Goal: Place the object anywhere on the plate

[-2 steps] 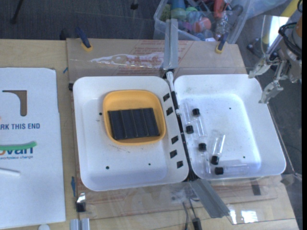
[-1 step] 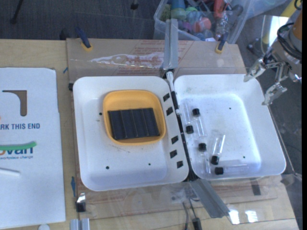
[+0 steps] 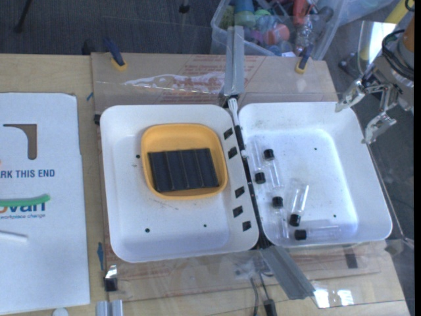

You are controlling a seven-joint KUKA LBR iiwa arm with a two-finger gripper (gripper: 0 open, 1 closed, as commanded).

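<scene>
Gripper, fingers apart w/ nothing between, is hovering at right bin's far-right corner; vials are lying down-left of it, plate further left.

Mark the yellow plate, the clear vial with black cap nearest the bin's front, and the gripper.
yellow square plate point(image 3: 152, 139): camera view, bare left rim.
clear plastic vial with black cap point(image 3: 318, 231): camera view, transparent body.
gripper point(image 3: 362, 112): camera view, between its fingertips.

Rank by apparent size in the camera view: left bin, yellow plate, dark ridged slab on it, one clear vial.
1. left bin
2. yellow plate
3. dark ridged slab
4. clear vial in the right bin; the vials look alike, so any one ranks last.
</scene>
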